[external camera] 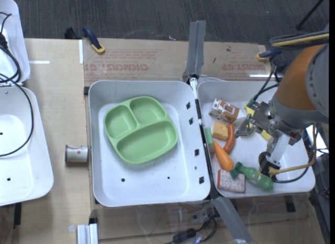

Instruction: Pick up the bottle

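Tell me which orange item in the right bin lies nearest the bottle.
The carrot, just left of the green bottle; the cheese wedge and carton lie farther off.

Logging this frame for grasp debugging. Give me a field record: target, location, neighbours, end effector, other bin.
target: green bottle, lying on its side
location: right bin, by its near edge
neighbours: carrot, pink packet
end effector: over the right bin, apart from the bottle
left bin: holds a green divided plate
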`<action>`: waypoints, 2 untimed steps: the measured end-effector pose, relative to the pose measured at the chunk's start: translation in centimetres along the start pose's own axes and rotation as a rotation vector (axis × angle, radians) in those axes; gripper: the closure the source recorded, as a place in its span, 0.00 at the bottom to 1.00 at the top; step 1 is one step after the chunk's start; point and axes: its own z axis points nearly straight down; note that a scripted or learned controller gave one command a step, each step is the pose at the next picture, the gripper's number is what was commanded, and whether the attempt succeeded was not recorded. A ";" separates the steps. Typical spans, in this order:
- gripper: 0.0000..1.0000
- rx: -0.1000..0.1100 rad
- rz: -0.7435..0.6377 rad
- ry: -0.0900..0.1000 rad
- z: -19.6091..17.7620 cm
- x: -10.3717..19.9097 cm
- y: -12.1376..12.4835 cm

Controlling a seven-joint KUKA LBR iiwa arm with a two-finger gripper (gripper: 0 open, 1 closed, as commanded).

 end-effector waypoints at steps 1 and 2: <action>0.00 0.002 0.129 0.003 10.0 -5.5 0.0; 0.00 0.002 0.142 0.003 8.1 -10.8 3.4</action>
